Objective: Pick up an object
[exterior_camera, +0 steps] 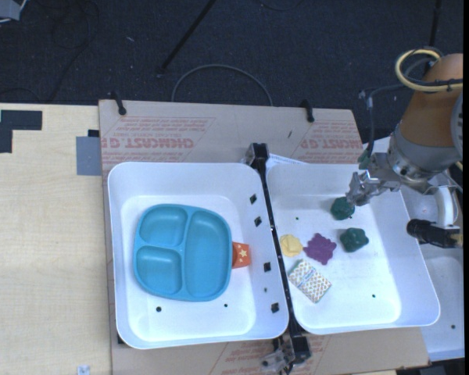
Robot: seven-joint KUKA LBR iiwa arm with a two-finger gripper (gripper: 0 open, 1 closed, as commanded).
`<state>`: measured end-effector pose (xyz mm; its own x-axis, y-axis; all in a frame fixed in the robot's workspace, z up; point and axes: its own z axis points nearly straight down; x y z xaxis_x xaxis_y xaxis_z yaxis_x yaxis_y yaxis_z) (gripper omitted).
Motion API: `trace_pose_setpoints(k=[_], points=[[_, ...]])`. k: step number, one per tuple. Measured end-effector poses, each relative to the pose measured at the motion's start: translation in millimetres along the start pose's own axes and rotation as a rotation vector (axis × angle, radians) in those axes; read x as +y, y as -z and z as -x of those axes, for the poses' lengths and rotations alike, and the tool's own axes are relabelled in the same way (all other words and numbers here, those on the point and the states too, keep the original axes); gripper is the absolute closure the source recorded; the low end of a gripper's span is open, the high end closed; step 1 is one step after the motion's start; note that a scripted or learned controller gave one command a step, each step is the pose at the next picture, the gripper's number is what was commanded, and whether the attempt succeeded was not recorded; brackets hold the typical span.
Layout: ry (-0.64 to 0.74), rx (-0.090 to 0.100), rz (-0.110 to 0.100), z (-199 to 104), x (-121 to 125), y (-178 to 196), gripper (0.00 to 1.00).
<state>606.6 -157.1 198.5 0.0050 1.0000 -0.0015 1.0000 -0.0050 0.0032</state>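
My gripper (358, 189) hangs over the upper right part of the right bin (391, 303). A small dark green lump (342, 208) lies just below and left of the gripper's tip, very close to it; whether they touch is unclear. A second green piece (353, 239) sits a little lower. A purple piece (320, 248), a yellow piece (290, 245) and a patterned white packet (309, 280) lie nearer the bin's left side.
The left bin (133, 182) holds a blue divided plate (182, 251) with a small orange-red item (241, 254) at its right edge. A black divider (267, 233) runs between the bins. The arm's orange band (434, 100) stands at the right.
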Motion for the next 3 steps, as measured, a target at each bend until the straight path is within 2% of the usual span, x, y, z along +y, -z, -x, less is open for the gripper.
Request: trace_pose_setpoints(k=[1, 3], points=[[-0.003, 0.001, -0.001, 7.7, -6.6, 56.2, 1.0], [0.008, 0.003, -0.007, -88.8, -3.7, 33.1, 1.0]])
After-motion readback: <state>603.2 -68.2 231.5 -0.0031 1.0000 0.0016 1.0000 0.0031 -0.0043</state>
